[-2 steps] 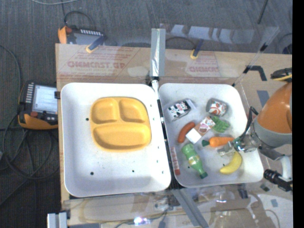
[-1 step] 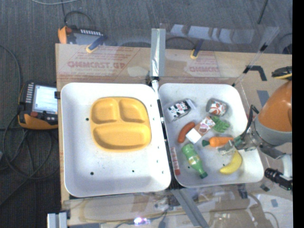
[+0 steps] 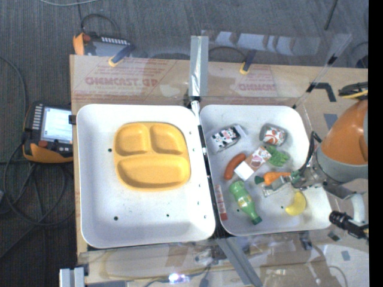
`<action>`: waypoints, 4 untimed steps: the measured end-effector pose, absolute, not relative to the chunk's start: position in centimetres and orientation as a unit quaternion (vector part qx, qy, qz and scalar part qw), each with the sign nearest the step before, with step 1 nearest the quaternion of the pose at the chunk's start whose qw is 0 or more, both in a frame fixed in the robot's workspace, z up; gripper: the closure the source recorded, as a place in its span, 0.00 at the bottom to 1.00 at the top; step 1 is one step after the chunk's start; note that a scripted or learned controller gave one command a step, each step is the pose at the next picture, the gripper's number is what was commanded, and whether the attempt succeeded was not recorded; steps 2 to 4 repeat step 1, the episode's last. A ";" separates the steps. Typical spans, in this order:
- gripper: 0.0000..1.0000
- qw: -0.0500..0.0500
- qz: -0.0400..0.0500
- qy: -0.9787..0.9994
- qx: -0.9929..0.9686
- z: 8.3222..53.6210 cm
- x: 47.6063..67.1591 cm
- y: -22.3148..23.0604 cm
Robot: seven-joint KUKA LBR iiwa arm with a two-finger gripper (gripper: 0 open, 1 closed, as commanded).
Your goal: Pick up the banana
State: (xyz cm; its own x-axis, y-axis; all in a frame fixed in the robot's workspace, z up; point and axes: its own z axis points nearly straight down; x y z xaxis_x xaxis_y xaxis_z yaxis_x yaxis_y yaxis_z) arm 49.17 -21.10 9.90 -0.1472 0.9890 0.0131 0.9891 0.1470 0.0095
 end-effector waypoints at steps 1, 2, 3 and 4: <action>0.00 0.001 -0.009 -0.771 -0.637 9.1 49.2 -21.1; 0.00 0.001 -0.009 -0.771 -0.637 9.1 49.2 -21.1; 0.00 0.001 -0.009 -0.771 -0.637 9.1 49.2 -21.1; 0.00 0.001 -0.009 -0.771 -0.637 9.1 49.2 -21.1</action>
